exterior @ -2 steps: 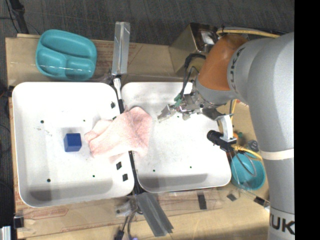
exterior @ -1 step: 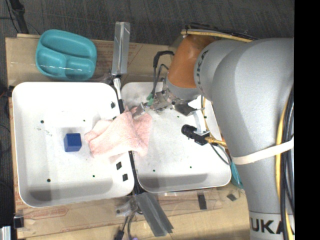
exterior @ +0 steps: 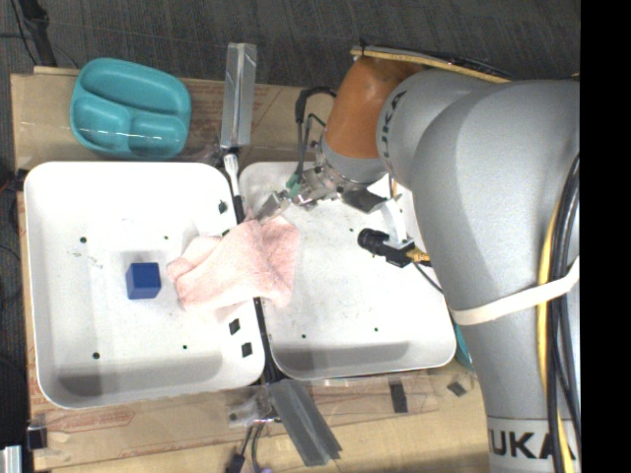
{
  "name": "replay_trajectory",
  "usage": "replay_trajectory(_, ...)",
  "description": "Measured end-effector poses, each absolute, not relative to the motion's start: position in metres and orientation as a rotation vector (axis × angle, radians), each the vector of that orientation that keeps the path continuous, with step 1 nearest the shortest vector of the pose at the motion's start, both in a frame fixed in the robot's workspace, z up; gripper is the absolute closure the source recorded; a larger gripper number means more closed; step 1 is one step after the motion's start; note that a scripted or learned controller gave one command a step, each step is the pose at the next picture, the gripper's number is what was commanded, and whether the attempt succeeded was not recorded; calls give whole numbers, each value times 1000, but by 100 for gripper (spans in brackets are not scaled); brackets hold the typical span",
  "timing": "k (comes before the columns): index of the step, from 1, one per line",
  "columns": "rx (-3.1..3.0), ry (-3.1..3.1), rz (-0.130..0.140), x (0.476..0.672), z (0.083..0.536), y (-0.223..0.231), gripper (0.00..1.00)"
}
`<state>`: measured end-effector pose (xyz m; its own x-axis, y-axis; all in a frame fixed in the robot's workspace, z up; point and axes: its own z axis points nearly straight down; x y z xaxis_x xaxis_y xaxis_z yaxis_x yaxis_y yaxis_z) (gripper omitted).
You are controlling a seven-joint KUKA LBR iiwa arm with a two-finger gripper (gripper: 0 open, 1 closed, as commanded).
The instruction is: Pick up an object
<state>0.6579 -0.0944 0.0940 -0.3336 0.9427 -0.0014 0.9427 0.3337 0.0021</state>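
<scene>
**Cloth draped over the divider; gripper at its far corner**

Pink cloth [exterior: 242, 264] lies across the shared rim between the left bin [exterior: 59, 363] and right bin [exterior: 335, 358], most of it on the left side; judged light, limp, not fragile; it will bunch and sag when lifted, so a raised fold near the upper right corner looks the best hold; gripper [exterior: 296, 197] sits at the right bin's far left corner, just above that corner of the cloth; contact uncertain; finger spacing cannot be made out; blue block [exterior: 144, 280] rests in the left bin, stiff, a plainer pinch.
</scene>
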Motion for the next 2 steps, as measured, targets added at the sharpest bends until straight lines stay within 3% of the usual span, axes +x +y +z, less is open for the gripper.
replay_trajectory(1,1546,2738,-1,612,92,-97,0)
replay_trajectory(2,1541,2740,-2,612,103,-97,100)
